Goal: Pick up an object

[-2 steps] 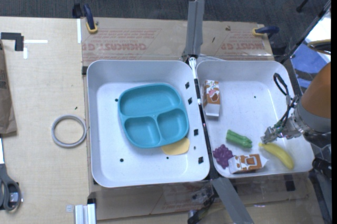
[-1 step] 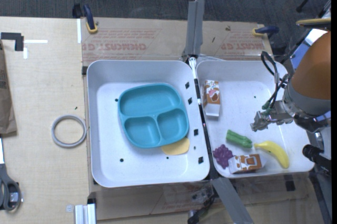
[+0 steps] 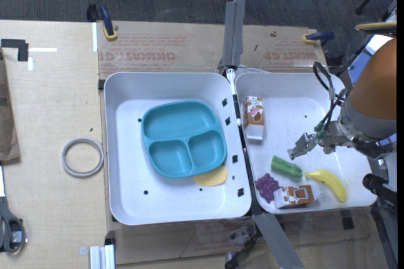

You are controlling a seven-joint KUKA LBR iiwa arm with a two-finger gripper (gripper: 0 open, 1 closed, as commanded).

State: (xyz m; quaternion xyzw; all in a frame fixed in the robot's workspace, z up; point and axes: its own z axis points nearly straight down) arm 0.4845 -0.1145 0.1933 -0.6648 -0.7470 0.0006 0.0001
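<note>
- Yellow piece lies partly hidden under blue divided plate.
- Jaws look slightly parted, gripping nothing; green object lies just below them, apart.

Tray in left bin; banana perhaps right of cucumber.

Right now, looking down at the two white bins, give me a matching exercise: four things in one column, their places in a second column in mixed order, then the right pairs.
Things:
1. teal divided plastic plate
2. yellow toy banana
3. grey tape ring
4. purple toy grape bunch

Places:
A. on the wooden bench, left of both bins
B. near the right bin's front left corner
C. in the left bin
D. in the right bin, under the gripper

Pairs: 1-C, 2-D, 3-A, 4-B
</note>
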